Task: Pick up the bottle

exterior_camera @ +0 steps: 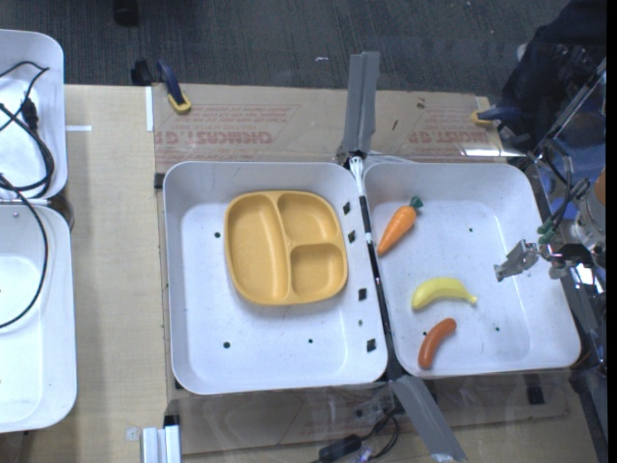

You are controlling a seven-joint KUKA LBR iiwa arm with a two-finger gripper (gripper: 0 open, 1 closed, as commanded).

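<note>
Two white bins (193, 287) sit on the worktop; banana (443, 293) lies just beside the end effector (521, 258), whose finger state I cannot tell.

Bright, even overhead light; sharp at the centre.
The two white bins (193, 355) show soft, faint shadows and mild glare on their floors. The far floor is dim, and the right edge looks dark and slightly blurred.
</note>
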